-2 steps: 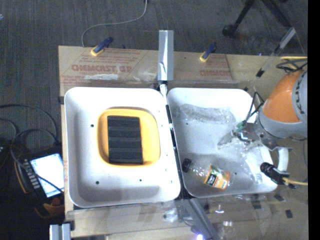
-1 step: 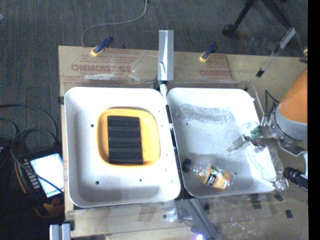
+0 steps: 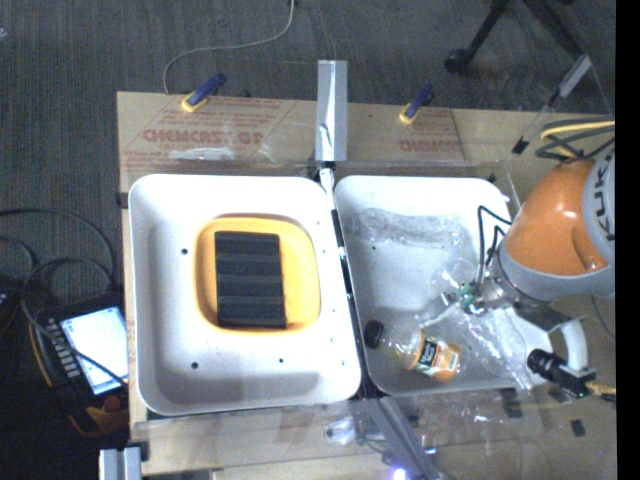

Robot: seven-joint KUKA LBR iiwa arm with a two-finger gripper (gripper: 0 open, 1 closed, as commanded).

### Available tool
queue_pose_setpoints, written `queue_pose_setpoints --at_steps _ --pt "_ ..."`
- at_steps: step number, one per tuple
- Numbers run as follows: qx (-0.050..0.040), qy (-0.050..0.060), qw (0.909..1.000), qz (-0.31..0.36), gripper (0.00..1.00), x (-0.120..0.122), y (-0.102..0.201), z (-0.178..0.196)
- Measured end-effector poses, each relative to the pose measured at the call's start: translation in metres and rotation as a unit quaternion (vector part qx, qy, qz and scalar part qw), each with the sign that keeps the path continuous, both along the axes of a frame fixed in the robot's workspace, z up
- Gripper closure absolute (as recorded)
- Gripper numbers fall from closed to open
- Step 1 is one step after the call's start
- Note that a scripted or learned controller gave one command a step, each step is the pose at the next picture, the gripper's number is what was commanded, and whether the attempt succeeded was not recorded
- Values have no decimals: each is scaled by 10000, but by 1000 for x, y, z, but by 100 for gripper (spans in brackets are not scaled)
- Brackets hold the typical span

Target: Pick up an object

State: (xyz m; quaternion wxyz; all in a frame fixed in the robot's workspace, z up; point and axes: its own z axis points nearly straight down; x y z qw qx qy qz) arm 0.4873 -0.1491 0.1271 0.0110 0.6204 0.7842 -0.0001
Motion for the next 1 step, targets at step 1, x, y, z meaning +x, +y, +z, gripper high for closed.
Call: queue_pose_setpoints --at_steps 1 --pt "54 89 9939 1102 0 -3 24 68"
